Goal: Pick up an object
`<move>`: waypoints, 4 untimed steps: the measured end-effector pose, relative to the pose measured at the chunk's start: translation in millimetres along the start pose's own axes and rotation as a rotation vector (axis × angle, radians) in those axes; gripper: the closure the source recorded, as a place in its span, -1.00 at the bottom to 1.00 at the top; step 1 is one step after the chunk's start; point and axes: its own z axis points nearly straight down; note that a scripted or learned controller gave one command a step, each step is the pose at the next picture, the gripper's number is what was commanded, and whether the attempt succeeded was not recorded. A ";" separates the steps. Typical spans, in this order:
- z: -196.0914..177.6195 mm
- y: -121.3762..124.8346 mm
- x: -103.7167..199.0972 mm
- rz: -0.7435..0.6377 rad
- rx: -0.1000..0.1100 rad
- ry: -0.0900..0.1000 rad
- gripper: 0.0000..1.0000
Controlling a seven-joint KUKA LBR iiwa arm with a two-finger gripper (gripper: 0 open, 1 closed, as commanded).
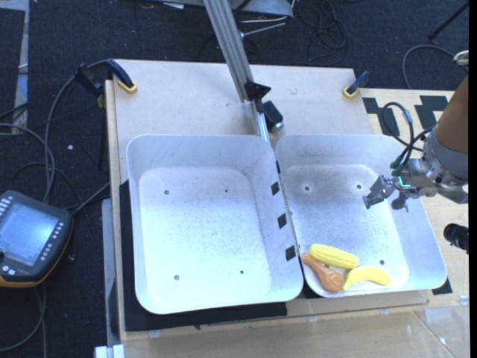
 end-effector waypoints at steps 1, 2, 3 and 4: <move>0.0 0.0 0.0 0.000 0.000 0.000 -1.00; 50.3 -10.5 -1.1 0.000 0.004 0.001 -1.00; 107.0 -7.1 -8.7 0.000 0.005 0.001 -1.00; 139.2 -7.4 -8.6 0.000 0.001 0.000 -1.00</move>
